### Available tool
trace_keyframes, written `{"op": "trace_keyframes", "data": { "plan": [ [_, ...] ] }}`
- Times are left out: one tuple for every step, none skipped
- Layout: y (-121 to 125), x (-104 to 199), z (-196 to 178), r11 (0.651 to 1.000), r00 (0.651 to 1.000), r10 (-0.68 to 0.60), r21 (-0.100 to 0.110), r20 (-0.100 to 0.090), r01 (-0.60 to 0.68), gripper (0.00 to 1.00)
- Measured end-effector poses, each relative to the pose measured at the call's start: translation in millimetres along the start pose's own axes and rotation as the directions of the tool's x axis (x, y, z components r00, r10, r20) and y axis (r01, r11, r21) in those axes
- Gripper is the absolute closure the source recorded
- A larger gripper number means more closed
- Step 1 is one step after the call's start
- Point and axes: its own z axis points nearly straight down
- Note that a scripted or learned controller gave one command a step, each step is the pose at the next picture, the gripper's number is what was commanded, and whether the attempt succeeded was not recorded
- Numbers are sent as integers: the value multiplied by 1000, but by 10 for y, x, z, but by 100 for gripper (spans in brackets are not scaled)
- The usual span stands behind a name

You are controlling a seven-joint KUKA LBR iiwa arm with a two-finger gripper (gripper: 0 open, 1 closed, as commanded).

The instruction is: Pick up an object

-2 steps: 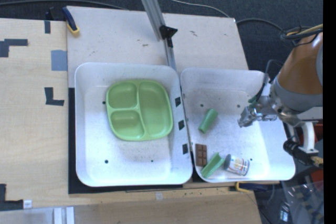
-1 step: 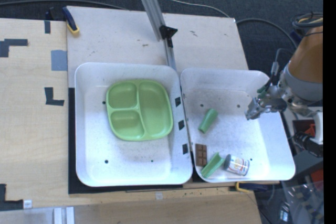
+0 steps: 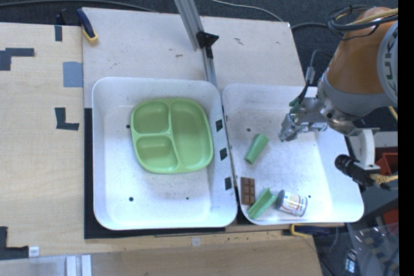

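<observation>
The green tray [image 3: 172,136] fills the left bin; we leave it. In the right bin [image 3: 336,203] a green cylinder [image 3: 256,148] lies just left of our gripper [image 3: 288,131], whose jaws' state we cannot tell. We should centre over it, then descend.

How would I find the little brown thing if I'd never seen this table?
Look in the right white bin, the one without the green plate. Go to its front left corner, beside the divider between the bins; the brown chocolate bar lies flat there. Next to it are a green block and a small jar, but it alone is dark brown with squares.
</observation>
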Motion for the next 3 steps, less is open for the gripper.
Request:
{"op": "trace_keyframes", "data": {
  "plan": [
    [151, 519, 146, 1000, 1000, 1, 2, 1, -1, 100],
    [257, 1002, 74, 1000, 1000, 1, 0, 0, -1, 100],
    [394, 1456, 107, 1000, 1000, 1, 1, 1, -1, 100]
  ]
}}
